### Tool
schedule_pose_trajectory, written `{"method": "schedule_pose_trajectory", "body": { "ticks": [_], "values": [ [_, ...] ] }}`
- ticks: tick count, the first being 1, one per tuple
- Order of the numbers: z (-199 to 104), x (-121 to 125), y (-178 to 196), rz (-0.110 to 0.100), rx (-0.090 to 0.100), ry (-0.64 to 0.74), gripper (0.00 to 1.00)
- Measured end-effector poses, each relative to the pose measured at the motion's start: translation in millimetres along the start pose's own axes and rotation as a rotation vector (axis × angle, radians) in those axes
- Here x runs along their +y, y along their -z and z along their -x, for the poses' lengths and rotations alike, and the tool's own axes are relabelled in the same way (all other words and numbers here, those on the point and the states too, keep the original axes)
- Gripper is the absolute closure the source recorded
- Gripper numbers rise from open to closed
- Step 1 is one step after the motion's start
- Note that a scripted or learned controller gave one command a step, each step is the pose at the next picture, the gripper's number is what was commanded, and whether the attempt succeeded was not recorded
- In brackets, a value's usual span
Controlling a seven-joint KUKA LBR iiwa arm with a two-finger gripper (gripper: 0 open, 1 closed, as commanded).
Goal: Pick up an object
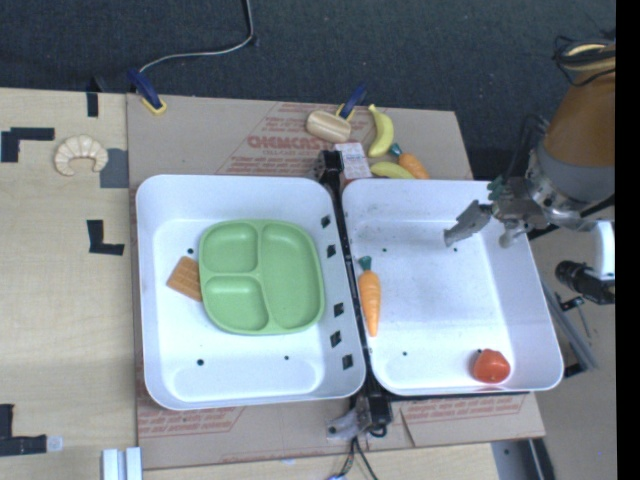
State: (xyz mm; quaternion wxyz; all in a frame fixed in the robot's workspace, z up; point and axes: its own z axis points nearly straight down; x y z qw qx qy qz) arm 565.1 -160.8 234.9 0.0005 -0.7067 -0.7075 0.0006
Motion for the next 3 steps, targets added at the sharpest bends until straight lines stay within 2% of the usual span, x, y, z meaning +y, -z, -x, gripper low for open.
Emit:
{"method": "schedule_pose_trajectory", "body": {
  "ticks": [1,2,3],
  "values": [
    [22,95,-147,0.007,-0.002,0.002,0.00],
    [-32,40,-70,0.002,0.000,0.001,0.00],
    [63,86,-147,0.006,-0.002,0.001,0.00]
  ]
}}
